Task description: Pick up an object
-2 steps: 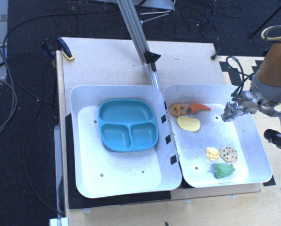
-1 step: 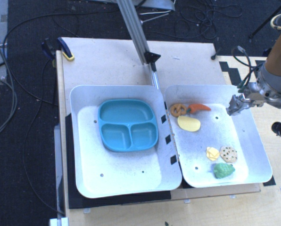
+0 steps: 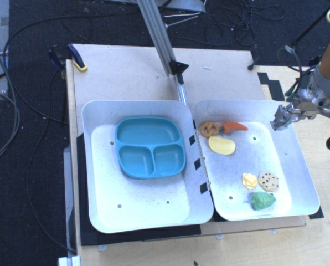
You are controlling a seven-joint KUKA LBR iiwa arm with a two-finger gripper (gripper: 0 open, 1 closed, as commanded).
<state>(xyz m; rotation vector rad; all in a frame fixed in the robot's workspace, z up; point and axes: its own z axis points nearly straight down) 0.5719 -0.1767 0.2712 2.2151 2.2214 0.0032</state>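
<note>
The right bin (image 3: 289,148) holds several small toy foods. A brown pretzel (image 3: 210,129) and an orange carrot (image 3: 234,127) lie at its far left. Just below them rests a yellow potato-like piece (image 3: 222,145). Near the front sit a small yellow piece (image 3: 249,180), a chocolate-chip cookie (image 3: 268,181) and a green broccoli piece (image 3: 262,200). My gripper (image 3: 281,119) hovers at the right bin's far right edge, well away from all the foods, with nothing visible between its fingers.
The left bin (image 3: 98,204) carries a blue divided plate (image 3: 150,147) with three compartments. A slanted metal pole (image 3: 158,29) rises from the back of the bench to the junction between the bins. Cables lie on the dark floor around.
</note>
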